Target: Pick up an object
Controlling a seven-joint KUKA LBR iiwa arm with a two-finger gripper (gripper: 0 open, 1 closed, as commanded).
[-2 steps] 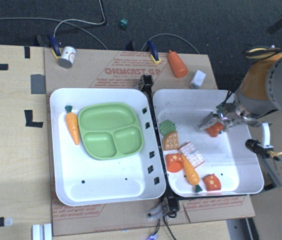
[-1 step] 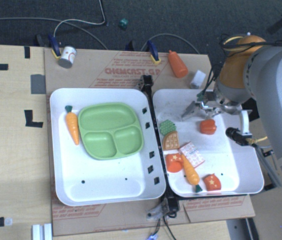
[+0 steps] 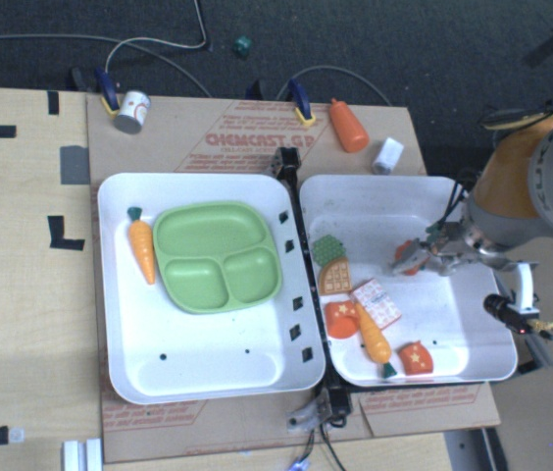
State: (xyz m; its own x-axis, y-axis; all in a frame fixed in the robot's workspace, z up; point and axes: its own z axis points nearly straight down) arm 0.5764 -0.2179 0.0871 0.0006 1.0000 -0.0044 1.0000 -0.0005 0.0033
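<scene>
Gripping something small and red, fingers point(image 3: 412, 259) closed, above right bin point(image 3: 453, 189).

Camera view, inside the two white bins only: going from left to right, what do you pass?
Carrot → green divided plate → waffle piece → checkered card → gripper.

Arm: reaching in from the right, its gripper point(image 3: 412, 259) hanging low inside the right bin point(image 3: 453, 196), something small and reddish showing at its tip.
Right bin: holding a waffle piece point(image 3: 334, 277), a checked card point(image 3: 377, 303), a tomato point(image 3: 340, 319), a carrot point(image 3: 375, 339) and a strawberry point(image 3: 415, 358).
Left bin point(image 3: 120, 341): carrying a green divided plate point(image 3: 218, 255), with another carrot point(image 3: 141, 245) lying just left of it.
Far cardboard: an orange bottle point(image 3: 348, 126) and a small can point(image 3: 131, 110) resting there.
</scene>
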